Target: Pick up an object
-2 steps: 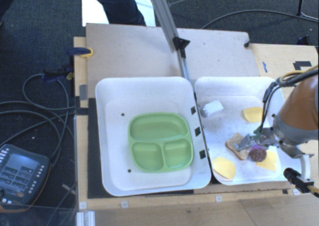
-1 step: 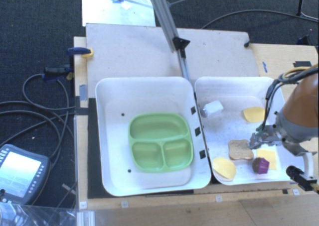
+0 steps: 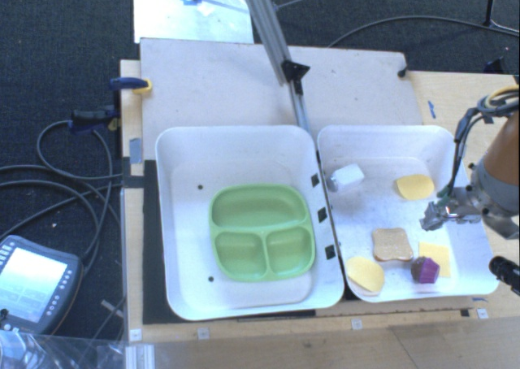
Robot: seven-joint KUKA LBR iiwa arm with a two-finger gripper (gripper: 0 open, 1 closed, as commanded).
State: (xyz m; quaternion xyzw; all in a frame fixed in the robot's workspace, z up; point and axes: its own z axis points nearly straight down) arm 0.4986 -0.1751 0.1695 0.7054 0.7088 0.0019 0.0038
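Gripper point(image 3: 435, 217) over right bin point(image 3: 382, 144), near its right wall; finger state unreadable. Toast point(image 3: 392, 244) just left and below, purple block point(image 3: 424, 270) below it, yellow slice point(image 3: 414, 187) above. Green tray point(image 3: 262, 232) in left bin point(image 3: 187, 197)

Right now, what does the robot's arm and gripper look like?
The arm enters at the right edge: a rounded orange band over grey housing, with dark and yellow cables looping above it. The gripper is a small grey metal piece.
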